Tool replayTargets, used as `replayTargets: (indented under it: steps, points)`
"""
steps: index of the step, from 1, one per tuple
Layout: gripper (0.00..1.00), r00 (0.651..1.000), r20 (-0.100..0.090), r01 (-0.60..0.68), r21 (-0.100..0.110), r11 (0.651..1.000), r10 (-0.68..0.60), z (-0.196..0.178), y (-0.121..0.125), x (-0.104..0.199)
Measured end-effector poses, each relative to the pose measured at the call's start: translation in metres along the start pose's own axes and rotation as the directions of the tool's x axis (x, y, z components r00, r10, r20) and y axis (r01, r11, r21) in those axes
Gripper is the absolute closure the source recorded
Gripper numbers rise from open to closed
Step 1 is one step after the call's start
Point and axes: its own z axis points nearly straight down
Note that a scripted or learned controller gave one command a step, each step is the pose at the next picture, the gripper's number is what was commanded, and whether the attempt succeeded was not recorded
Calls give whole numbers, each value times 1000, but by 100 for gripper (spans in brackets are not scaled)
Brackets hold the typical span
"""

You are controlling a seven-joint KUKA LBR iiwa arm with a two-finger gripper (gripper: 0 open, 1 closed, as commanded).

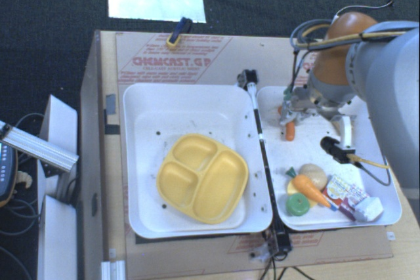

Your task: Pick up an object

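Observation:
My gripper hangs over the far left part of the right bin, with the grey arm reaching in from the right. A small orange piece sits right at the gripper's tip; whether it is held or lying on the bin floor cannot be told. Near the bin's front lie a carrot, a beige potato-like lump, a green round piece, a red and white packet and a white object.
The left bin holds a yellow divided plate. A black rail runs along the wall between the bins. On the cardboard behind the bins lies a yellow and blue tool.

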Motion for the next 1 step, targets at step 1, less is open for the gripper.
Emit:
replayTargets:
  steps: [1]
  points:
    - [100,1000,-1,-2,-2,1000,2,-123,-60,41]
